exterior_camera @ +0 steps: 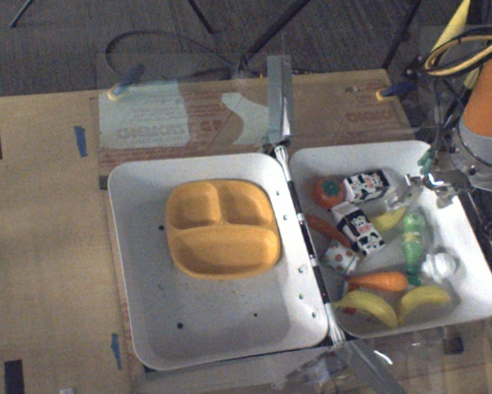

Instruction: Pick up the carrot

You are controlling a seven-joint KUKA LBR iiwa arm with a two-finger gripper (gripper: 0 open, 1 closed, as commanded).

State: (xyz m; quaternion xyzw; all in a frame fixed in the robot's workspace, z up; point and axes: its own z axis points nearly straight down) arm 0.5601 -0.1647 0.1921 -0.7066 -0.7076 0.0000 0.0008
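Observation:
The carrot (pixel 381 282) is an orange tapered piece lying flat near the front of the right bin (pixel 476 252), just above a yellow banana (pixel 367 307). The gripper (pixel 438 185) hangs over the bin's far right rim, up and to the right of the carrot and well apart from it. Above the gripper the arm's orange band (pixel 486 104) shows at the frame's right edge. No object is visible between the fingers.
Around the carrot lie a second banana (pixel 424 297), a green bottle (pixel 414 238), a white lump (pixel 440 265), two milk cartons (pixel 360 229), a tomato (pixel 328 191) and a thin orange-red stick (pixel 326 226). The left bin (pixel 153 313) holds an orange divided plate (pixel 223 227).

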